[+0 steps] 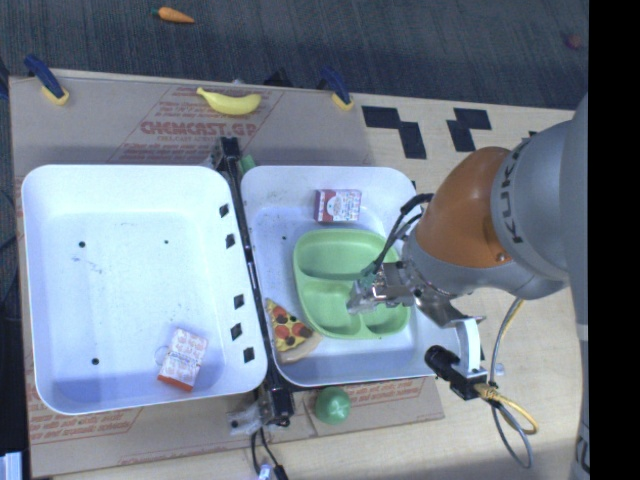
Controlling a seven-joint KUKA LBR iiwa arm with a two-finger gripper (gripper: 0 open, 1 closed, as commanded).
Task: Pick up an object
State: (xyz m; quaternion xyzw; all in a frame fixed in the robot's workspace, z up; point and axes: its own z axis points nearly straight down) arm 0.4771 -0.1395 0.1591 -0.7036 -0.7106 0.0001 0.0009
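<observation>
Hand (372,293): lower right of centre, low over the right bin (262,268); whether it is spread or pinching cannot be told.
Green tray (335,260): in the right bin, directly under the hand, its right side covered by the wrist.
Red carton (338,206): above the tray, apart from the hand.
Pizza slice (286,328): lower left of the tray.
Left bin (60,298): a packet (182,357) at its lower right.
Counter (300,128): banana (230,99) at upper centre; green ball (333,404) below the right bin.

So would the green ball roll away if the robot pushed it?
Probably. The green ball looks round and smooth, so a nudge would likely send it rolling. It sits on flat cardboard outside the right bin, with no wall there to stop it. It looks small, so probably light.
</observation>
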